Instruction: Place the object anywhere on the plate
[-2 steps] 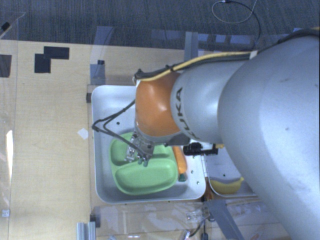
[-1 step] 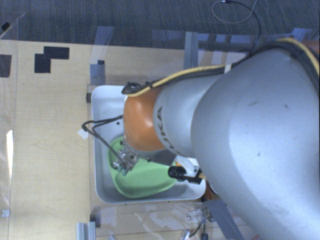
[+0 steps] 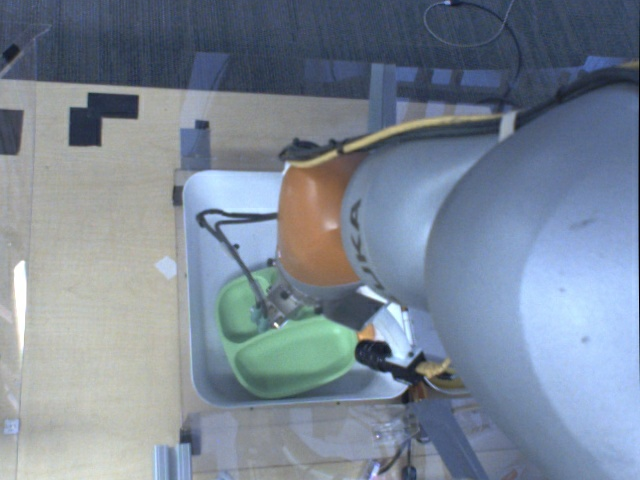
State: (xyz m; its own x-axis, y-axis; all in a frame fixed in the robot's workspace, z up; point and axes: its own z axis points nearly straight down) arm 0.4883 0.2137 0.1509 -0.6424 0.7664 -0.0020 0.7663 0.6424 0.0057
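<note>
The plate, green, is seen low in the white bin, just left of the frame's centre. It is shown as two rounded green lobes, a smaller one at the upper left and a larger one below it that reaches toward the bin's lower wall. Whether the lobes are one piece or two cannot be told, as the place between them is covered by the gripper. The object cannot be made out with any certainty. An orange patch is seen just right of the larger lobe, at the arm's edge, but what it is cannot be told.

The gripper is set low over the plate, between the two lobes, close to or touching the green surface. Whether it is released, clenched or grasping anything cannot be told, since its tip is blurred and partly hidden by the wrist.

Directly above it the orange band is seen, and from there the grey arm spreads across the right half of the frame. A thin black cable is looped over the bin's bare upper-left floor and runs down toward the gripper.

The bin is set on the pale wooden bench, on which black marks are seen at the upper left. Dark carpet is shown along the top of the frame.
</note>
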